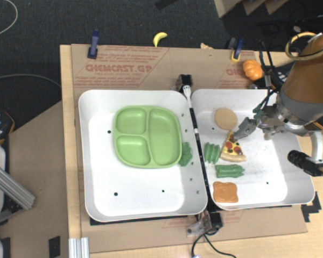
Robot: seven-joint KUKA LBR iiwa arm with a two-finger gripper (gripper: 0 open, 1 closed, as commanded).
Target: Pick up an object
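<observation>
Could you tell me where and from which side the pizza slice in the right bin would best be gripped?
The pizza slice lies flat, its tip pointing up toward the claw, its wide crust toward the green piece below. I would probably come straight down and close across the narrower middle, on its two slanted edges. The green beans lie close on its left, so that finger has little room.

Overhead slant (fixed) over both bins
</observation>
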